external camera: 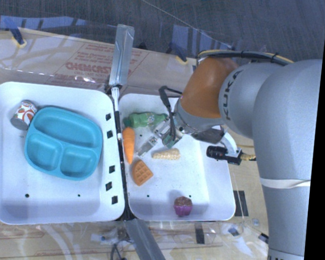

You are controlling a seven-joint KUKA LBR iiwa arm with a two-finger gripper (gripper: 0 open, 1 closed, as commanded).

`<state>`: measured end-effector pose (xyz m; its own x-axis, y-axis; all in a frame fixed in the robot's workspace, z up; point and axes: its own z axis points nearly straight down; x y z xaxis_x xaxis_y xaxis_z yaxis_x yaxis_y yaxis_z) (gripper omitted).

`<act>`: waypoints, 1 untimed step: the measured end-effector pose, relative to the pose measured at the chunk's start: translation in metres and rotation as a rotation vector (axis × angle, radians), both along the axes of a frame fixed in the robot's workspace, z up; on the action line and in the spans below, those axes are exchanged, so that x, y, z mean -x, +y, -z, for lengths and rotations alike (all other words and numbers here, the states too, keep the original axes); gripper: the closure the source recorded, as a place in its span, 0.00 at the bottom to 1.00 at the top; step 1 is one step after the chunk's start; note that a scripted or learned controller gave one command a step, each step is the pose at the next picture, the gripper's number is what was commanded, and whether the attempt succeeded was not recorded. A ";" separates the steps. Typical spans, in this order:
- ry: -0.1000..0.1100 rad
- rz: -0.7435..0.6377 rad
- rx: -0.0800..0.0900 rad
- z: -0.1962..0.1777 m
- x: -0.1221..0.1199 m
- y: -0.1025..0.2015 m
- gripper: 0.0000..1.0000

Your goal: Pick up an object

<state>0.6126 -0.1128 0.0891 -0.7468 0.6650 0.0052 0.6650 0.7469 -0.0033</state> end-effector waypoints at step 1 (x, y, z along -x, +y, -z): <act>-0.013 0.080 0.007 -0.078 -0.008 -0.080 0.00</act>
